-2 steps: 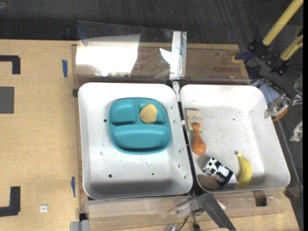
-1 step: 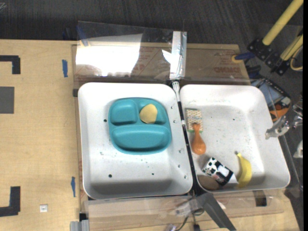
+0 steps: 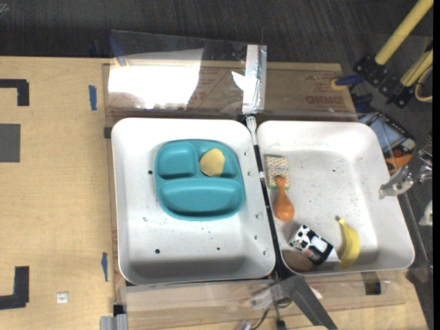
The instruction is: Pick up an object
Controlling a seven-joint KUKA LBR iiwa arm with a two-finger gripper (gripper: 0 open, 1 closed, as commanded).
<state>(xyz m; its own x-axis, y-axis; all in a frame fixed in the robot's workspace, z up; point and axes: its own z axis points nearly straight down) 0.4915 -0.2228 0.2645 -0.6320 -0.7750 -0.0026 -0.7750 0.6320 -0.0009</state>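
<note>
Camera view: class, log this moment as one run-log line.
left bin: teal tray, yellow ball | right bin: banana, orange toy | nothing lifted

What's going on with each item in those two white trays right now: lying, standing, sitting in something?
Teal plastic divided plate: flat in the left white bin.
Yellow round lump: resting in the plate's upper right compartment.
Orange pear-shaped toy: lying in the right white bin, by its left wall.
Yellow banana: lying near the right bin's front.
Black-and-white spotted toy: lying left of the banana.
</note>
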